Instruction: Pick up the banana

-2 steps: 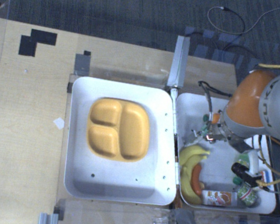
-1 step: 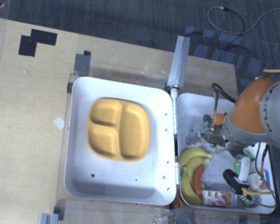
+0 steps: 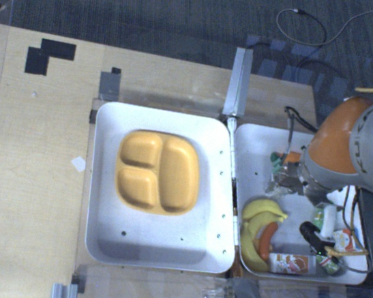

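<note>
One tool [image 3: 286, 182] above banana [image 3: 259, 220], apart; finger opening cannot be told.

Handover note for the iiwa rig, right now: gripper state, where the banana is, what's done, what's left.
Gripper: low over the right white bin, above the pile of items; finger state not readable from this view.
Yellow curved banana: lying in the right bin near its left wall, a red sausage-shaped item resting against it. Not lifted.
Yellow compartment tray sits in the left white bin.
Done: arm is over the correct bin.
Left: move onto the banana, grasp, lift.
</note>
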